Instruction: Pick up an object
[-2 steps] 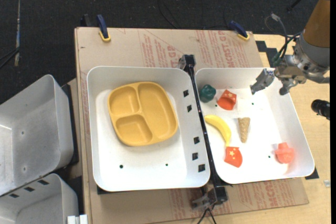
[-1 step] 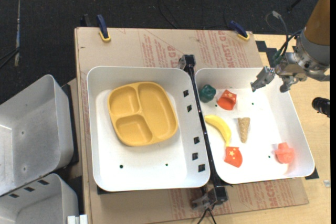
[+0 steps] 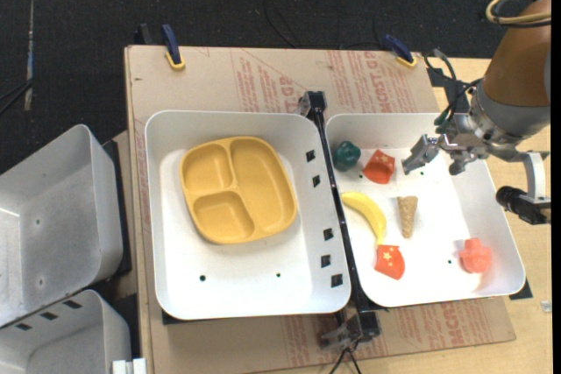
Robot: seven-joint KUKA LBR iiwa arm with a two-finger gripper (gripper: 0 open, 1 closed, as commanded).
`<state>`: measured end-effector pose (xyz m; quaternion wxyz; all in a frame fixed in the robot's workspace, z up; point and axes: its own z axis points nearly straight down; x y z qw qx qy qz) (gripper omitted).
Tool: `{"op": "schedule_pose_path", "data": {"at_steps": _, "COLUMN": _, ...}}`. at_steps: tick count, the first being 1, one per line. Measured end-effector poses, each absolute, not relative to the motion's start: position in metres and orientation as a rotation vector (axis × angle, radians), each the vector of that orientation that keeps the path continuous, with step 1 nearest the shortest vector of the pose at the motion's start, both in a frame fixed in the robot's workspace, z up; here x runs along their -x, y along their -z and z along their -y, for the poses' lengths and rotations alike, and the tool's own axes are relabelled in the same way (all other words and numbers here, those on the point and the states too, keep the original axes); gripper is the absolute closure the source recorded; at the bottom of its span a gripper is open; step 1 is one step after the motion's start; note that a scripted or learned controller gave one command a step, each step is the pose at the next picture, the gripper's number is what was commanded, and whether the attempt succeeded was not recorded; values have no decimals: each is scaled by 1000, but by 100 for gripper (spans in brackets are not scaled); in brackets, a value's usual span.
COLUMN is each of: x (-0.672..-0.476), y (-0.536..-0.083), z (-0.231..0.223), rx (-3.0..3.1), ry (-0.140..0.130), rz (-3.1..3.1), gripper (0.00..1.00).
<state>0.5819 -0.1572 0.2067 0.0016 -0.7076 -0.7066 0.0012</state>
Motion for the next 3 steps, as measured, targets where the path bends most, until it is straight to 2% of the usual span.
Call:
{"op": "schedule_pose_path", "data": {"at_steps": 1, "x": -583, "y": -164, "z": 161, "rx": 2222, "ry": -2, "rz": 2218, "gripper": 0}}
{"op": "schedule_pose_path", "data": {"at_steps": 2, "x": -576, "y": -102, "z": 162, "rx": 2221, "ry": -4, "rz": 2217, "gripper": 0}}
{"op": "schedule_pose_path", "data": {"at_steps": 3, "x": -577, "y": -116, "z": 162, "rx": 2224, "ry": 1, "rz": 2221, "gripper": 100}}
